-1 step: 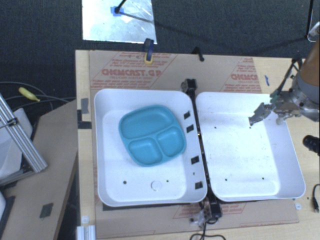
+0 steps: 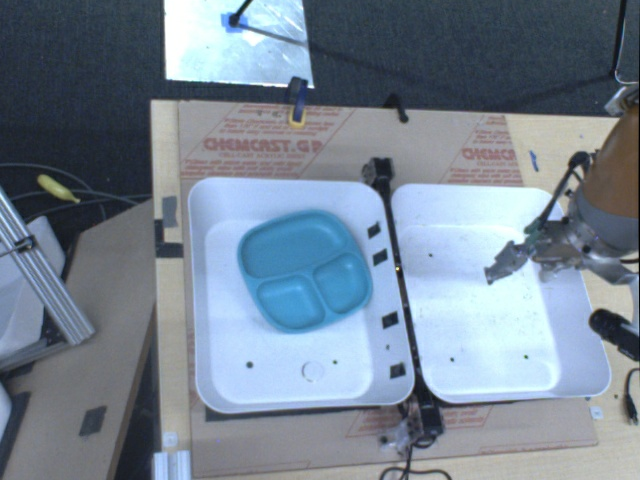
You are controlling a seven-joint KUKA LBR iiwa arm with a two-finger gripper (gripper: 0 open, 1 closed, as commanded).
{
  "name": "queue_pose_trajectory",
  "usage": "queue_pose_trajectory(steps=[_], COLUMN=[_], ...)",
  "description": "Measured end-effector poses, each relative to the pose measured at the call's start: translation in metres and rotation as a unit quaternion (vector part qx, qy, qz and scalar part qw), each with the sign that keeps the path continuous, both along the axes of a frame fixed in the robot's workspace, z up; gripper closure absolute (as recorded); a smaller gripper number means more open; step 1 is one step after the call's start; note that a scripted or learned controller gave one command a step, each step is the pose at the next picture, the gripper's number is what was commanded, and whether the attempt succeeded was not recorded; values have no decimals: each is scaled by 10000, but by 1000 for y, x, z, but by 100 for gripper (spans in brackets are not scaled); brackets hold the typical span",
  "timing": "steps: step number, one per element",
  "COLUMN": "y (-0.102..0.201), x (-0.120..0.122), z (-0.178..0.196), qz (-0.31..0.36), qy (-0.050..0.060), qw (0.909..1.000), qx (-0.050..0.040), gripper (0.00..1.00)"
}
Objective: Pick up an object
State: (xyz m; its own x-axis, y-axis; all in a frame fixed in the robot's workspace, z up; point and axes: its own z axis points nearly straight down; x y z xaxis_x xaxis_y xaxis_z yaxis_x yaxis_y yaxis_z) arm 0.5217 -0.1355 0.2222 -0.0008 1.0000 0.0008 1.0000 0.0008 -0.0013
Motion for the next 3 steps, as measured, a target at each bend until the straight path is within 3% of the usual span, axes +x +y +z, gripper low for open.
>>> queue_pose_trajectory(steps=[1, 2, 3], y=[-1, 48, 144], x=[3, -36, -19], z=[12, 11, 25], qz=[8, 33, 64], qy=[-35, -4, -23], qw=[10000, 10000, 10000], qx=[-10, 4, 7], gripper=[100, 100, 100])
